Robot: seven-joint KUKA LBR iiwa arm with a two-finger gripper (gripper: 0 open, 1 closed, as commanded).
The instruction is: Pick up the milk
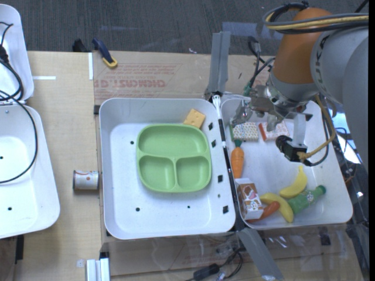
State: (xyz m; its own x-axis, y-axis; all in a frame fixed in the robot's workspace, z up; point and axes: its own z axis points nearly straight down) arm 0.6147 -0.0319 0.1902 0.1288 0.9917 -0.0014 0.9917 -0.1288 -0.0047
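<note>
The milk (249,200), a small brown-and-white carton, is seen at the lower left corner of the right bin (334,215), beside a banana (282,205). The hand (253,113) is held over the bin's upper part; whether it is clenched cannot be told.
</note>
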